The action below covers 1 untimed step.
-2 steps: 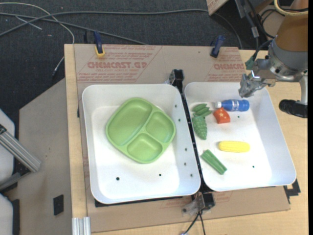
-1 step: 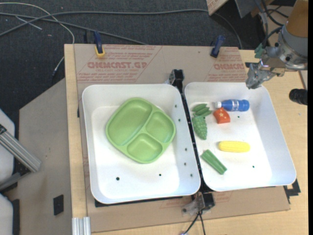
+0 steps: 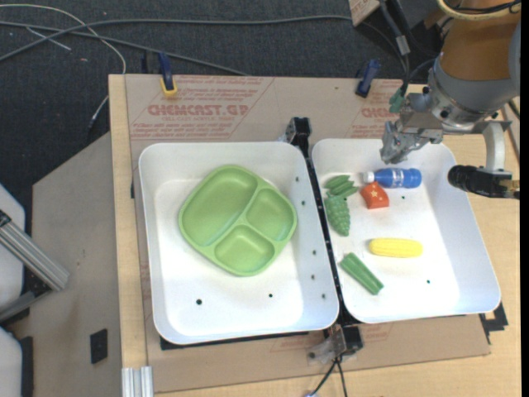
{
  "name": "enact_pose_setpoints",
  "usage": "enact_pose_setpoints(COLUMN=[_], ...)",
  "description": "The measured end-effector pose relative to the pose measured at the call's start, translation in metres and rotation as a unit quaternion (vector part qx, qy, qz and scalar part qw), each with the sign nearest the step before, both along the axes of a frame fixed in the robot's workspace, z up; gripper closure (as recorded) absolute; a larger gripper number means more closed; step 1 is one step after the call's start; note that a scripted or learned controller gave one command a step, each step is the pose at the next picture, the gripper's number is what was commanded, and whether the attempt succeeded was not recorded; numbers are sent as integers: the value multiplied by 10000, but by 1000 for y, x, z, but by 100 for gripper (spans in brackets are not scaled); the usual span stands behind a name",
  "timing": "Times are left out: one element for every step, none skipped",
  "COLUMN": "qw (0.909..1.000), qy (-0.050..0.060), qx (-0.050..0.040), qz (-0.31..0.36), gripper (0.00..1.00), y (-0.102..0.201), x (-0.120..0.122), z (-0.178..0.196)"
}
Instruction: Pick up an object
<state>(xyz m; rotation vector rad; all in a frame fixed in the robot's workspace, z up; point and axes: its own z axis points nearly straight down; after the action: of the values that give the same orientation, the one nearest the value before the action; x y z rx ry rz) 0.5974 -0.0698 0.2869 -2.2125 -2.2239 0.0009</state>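
While tilted inward, gripper [image 3: 395, 153] hovers just above blue bottle [image 3: 395, 177].

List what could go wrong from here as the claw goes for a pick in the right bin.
1. The claw hangs by the blue bottle, which lies on its side; it may roll away from a pinch.
2. The red block sits close beside the bottle and could be knocked or grabbed along with it.
3. The bottle lies near the right bin's far wall, so the claw might strike it.

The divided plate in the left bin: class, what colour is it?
Light green; the divided plate shows clearly in the camera view, lying in the left bin.
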Motion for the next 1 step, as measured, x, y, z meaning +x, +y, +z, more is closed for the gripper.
enact_pose_setpoints(qw=[10000], qy=[-6], qx=[-4], qz=[-3], gripper=[100], y=[45], x=[-2], z=[-6])
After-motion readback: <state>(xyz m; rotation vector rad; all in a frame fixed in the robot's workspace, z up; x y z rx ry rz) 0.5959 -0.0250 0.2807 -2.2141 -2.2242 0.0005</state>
